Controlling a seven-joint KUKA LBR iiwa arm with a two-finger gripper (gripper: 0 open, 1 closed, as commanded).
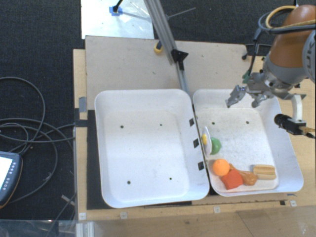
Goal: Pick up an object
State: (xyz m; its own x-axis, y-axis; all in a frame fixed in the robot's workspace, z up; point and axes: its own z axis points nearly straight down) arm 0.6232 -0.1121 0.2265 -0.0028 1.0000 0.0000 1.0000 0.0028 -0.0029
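Observation:
My gripper [245,98] hangs over the far edge of the right bin [249,132], its two fingers spread apart with nothing between them. At that bin's near end lie an orange ball [220,167], a red block [231,180], a tan bread-like piece [264,171] and a small brown-orange item [248,178]. A green ball [216,145] rests beside a white and yellow item [205,138] against the bin's left wall. All of these sit well below the gripper in the view, apart from it.
The left bin [145,144] stands beside the right one, on the bench. A slanted grey pole [165,28] crosses above the bench at the back. A black fitting [289,123] sits at the right bin's right rim. Cables and a tablet lie on the floor at left.

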